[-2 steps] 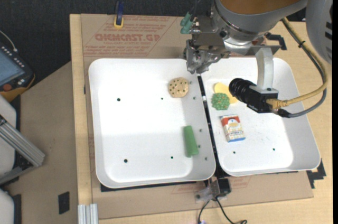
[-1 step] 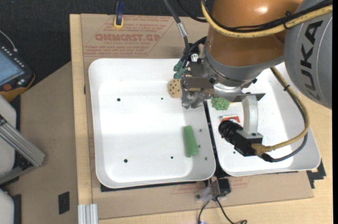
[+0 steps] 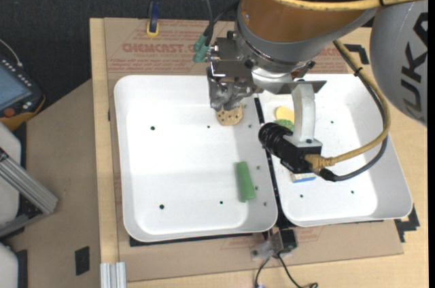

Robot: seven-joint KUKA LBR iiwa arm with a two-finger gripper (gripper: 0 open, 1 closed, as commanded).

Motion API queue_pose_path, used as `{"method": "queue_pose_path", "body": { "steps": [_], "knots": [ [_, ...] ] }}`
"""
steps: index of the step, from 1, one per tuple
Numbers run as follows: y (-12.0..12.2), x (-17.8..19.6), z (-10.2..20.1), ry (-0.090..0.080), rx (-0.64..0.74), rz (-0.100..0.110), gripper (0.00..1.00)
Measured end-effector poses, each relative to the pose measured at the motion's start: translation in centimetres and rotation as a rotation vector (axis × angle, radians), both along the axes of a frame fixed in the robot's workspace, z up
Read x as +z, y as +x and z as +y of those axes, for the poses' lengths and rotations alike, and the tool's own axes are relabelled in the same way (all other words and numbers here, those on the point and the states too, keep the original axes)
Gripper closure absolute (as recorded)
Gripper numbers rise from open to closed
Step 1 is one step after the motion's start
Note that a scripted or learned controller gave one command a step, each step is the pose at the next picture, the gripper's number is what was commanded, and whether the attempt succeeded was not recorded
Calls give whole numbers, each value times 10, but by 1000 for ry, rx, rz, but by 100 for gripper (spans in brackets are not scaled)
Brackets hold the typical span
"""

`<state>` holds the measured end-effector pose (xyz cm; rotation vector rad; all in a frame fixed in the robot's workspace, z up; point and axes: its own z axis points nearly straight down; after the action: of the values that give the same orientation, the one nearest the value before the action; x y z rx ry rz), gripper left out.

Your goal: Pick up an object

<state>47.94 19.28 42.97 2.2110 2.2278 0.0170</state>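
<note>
My gripper (image 3: 228, 102) hangs over the far right part of the left bin (image 3: 146, 144), under the grey wrist and orange band. A small tan, speckled piece (image 3: 230, 117) shows right at its tip, partly covered by it; whether it is held or just lies on the bin floor beneath, I cannot tell. A green oblong block (image 3: 245, 181) lies on the left bin's floor near its right wall, well in front of the gripper. In the right bin (image 3: 360, 164) a yellow object (image 3: 285, 116) peeks out behind the wrist's black fitting.
A black cable fitting and a tan hose (image 3: 340, 157) hang over the right bin's left half. A small blue and white item (image 3: 304, 176) lies under the fitting. The divider between the bins (image 3: 272, 178) runs just right of the green block.
</note>
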Motion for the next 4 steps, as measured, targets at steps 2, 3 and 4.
{"method": "queue_pose_path", "body": {
  "steps": [2,3,4],
  "knots": [
    [48,105,34,-4,-5,5,100],
    [104,104,31,-5,-10,6,100],
    [23,-26,12,-12,-8,28,100]
  ]
}}
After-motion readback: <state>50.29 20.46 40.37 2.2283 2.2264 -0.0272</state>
